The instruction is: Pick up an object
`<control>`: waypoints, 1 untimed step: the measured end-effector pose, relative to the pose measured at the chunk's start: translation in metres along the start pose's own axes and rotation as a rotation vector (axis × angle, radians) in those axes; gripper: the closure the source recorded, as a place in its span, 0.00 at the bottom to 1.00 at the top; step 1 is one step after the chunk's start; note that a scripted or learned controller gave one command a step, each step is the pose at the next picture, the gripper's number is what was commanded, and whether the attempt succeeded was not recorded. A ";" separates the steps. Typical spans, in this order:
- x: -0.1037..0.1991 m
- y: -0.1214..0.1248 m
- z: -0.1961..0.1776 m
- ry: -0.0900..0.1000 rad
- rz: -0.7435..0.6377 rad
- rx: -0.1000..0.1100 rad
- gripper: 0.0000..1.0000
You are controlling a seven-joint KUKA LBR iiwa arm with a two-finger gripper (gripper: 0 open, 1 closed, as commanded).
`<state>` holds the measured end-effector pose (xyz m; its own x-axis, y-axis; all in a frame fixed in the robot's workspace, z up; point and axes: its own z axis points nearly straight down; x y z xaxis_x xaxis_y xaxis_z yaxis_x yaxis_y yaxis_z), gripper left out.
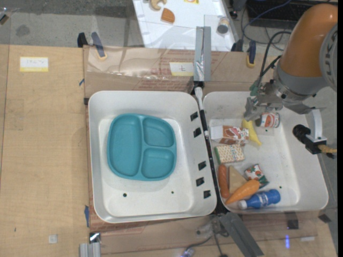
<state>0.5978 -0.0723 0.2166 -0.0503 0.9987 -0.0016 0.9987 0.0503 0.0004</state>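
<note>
My gripper hangs over the far part of the right bin, reaching in from the right. Just below it lies a yellow banana, and a small red-and-white can sits right beside it. A brown snack packet and a checked cracker lie to the left of the banana. Toward the near edge are an orange carrot, a blue bottle, a tan wedge and a small red-green packet. Nothing shows between the gripper's tips.
The left bin holds a teal divided plate. A divider with black clips separates the two bins. The right half of the right bin is bare white floor.
</note>
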 end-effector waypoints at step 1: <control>0.000 0.000 0.000 0.000 0.000 0.001 0.00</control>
<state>0.5978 -0.0721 0.2165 -0.0506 0.9987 -0.0016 0.9987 0.0506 -0.0001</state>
